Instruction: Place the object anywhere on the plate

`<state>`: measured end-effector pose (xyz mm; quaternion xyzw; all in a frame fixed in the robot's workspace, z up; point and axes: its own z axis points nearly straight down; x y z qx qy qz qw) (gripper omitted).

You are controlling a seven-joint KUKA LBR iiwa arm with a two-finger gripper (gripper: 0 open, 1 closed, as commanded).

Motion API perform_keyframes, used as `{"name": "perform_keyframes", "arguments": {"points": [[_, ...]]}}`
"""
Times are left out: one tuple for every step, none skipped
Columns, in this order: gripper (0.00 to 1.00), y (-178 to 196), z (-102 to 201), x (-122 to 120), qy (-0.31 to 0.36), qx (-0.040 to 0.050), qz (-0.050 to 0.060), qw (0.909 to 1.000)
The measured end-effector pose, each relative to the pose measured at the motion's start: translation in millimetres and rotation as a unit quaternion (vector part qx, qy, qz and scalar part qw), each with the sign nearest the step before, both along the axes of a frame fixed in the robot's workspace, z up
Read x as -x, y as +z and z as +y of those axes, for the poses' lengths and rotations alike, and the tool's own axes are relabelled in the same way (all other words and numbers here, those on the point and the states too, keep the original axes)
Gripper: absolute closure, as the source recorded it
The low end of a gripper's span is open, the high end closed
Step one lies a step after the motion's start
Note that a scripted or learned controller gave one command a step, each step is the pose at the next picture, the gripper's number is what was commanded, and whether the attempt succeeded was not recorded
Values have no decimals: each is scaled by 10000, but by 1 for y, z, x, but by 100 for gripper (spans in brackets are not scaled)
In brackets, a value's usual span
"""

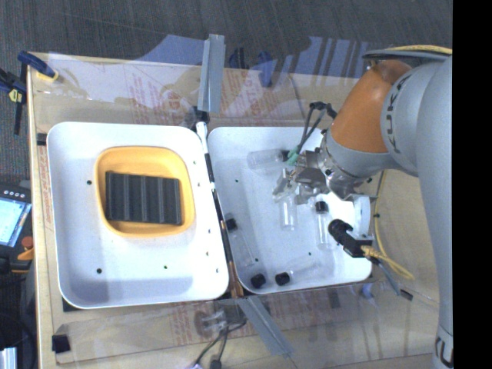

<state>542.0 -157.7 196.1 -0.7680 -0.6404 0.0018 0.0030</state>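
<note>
A yellow plate with rounded corners lies in the left bin. On its middle rests a dark grey ridged block, lying flat. My gripper hangs over the right bin, well to the right of the plate and apart from the block. Its two clear fingers point down toward the bin floor and stand open, with bare white floor showing between them.
Two small black pieces sit at the right bin's front edge, and another lies by the rim between the bins. A black connector and yellow cable hang off the wrist. The grey and orange arm covers the right bin's far right.
</note>
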Motion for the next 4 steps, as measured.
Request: {"name": "perform_keyframes", "arguments": {"points": [[100,5,26,23,1222,-4,-7,9925],[100,39,69,-25,2019,1,-18,9794],[100,13,111,-49,3283,-9,-12,9446],[0,13,111,-49,3280,-7,-14,9447]]}}
